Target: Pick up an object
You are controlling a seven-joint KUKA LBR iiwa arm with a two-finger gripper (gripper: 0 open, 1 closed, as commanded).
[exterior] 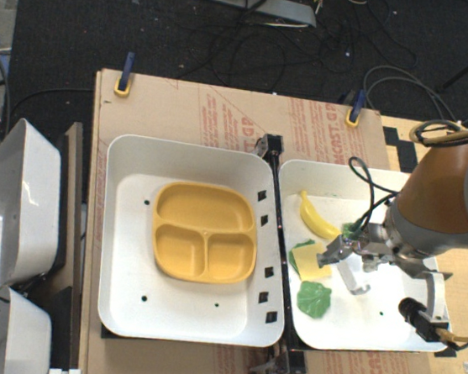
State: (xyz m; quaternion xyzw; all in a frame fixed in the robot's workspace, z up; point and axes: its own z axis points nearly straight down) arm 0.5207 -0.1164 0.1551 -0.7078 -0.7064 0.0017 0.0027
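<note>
In the camera view, the gripper (345, 264) is seen low over the right bin (385, 338), near its left wall, fingers spread, nothing pinched. A yellow banana (316, 219) and green pieces (313, 298) lie just beside it. A yellow divided tray (206, 232) is centred in the left bin (126, 236).

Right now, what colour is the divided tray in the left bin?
Yellow-orange tray, plain, seen in the camera view.

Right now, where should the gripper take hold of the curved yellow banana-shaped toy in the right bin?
Probably mid-body on the curved yellow banana-shaped toy, from above, fingers across its narrow width. It lies flat on the right white bin, apart from the green pieces.
</note>
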